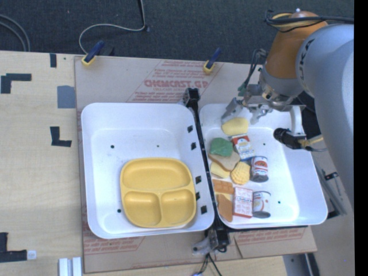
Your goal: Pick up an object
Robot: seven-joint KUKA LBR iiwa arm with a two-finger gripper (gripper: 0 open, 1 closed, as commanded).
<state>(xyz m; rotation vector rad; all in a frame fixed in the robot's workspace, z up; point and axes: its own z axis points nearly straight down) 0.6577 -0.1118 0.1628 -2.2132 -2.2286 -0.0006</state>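
The yellow divided tray (157,191) is taken as the landmark; it lies in the left bin (98,125), toward that bin's near edge. To the right of the tray, past the black divider between the bins, a heap of small toy foods is seen in the right bin (299,177). Nearest the tray, a green piece (221,148) and several yellow and orange slices (225,168) are stacked loosely. Farther right of the tray, two small cans (260,169) lie on their sides beside flat printed packets (242,202). Up and to the right of the tray, at the far end of the heap, a pale yellow rounded piece (235,125) is found, and this is judged the likeliest target.

The tool (248,109) hangs just above that pale piece, its two fingers spread apart on either side of it, with nothing held between them.

The pale piece is judged light and probably hollow plastic, smooth and somewhat slippery, so a grip across its narrower width, near the middle, would be favoured. The cans would be expected to roll if pinched off-centre, and the flat packets offer little edge to be caught.
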